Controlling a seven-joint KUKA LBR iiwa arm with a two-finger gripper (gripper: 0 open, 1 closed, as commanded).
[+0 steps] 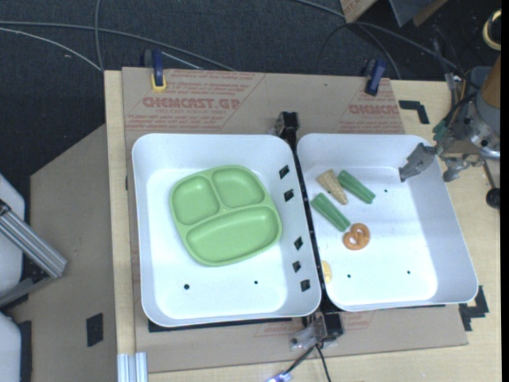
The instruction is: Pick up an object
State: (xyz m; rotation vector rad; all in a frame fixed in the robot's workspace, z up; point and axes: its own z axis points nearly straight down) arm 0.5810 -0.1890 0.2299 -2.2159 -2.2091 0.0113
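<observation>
In the right bin point(445, 249) lie several small items: a tan cone-shaped piece point(332, 185), a green piece point(356, 187) beside it, a longer green piece point(329, 212) below them, and an orange ring point(356, 236). A small yellow bit point(327, 272) rests at the bin's left rim. My gripper point(434, 165) hovers at the bin's upper right corner, well to the right of the items. Its two dark fingers stand apart with nothing between them.
The left bin point(159, 277) holds a green divided plate point(227, 214). A black divider with clips point(296, 205) runs between the bins. Two clamps point(158, 70) point(374, 76) hold the cardboard base at the back. Cables trail across the dark floor behind.
</observation>
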